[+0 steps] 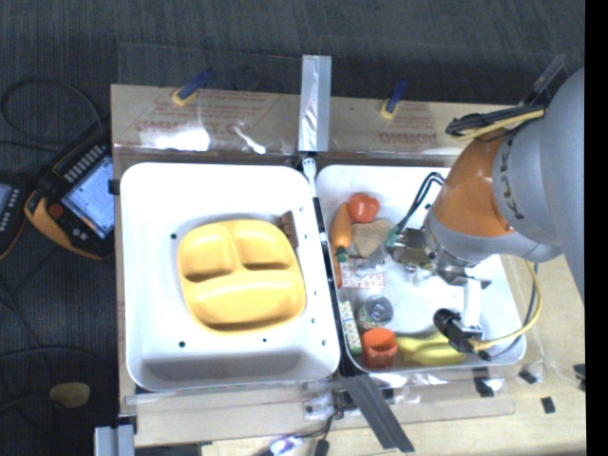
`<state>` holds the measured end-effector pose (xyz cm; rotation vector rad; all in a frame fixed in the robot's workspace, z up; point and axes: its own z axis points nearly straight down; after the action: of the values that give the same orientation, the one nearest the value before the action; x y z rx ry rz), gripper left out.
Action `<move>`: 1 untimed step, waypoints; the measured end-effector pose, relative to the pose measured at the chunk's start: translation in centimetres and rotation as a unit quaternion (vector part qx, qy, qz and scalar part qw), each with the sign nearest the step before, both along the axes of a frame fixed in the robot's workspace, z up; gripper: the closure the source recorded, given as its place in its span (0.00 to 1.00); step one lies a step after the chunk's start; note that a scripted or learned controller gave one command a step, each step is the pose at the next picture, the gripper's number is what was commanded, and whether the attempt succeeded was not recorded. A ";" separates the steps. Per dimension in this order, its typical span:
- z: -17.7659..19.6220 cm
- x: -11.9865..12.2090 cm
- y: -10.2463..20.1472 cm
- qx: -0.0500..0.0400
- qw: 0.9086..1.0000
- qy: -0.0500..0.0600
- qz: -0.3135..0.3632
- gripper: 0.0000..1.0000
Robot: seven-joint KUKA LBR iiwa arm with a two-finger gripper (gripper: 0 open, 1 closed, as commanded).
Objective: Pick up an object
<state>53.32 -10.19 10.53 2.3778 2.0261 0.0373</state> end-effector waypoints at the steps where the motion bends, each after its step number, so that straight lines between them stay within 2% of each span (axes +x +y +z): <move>1: -1.1 -2.4 -0.3 -0.003 1.000 0.001 0.014 0.00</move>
<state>50.89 -10.52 9.41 2.3463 2.0586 0.0306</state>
